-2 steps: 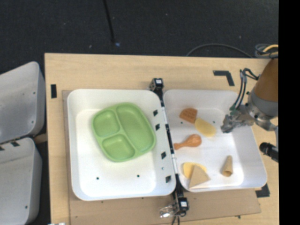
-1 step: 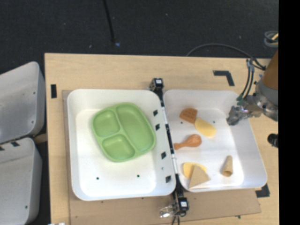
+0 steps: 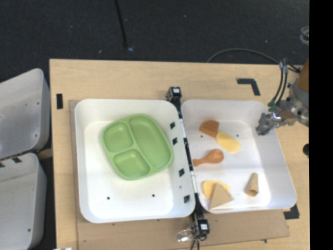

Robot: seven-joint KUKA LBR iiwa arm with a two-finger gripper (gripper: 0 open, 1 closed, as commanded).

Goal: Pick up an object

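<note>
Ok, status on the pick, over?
End effector above right bin's far right edge, nothing held. Nearest: yellow piece, brown piece. Path clear.

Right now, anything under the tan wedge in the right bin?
The tan wedge lies partly on a yellow piece, whose left part shows. How far the piece extends beneath is covered.

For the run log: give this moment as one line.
arm: right side | gripper: over right bin upper right edge, nothing seen held | right bin: several small food items | left bin: green tray
</note>
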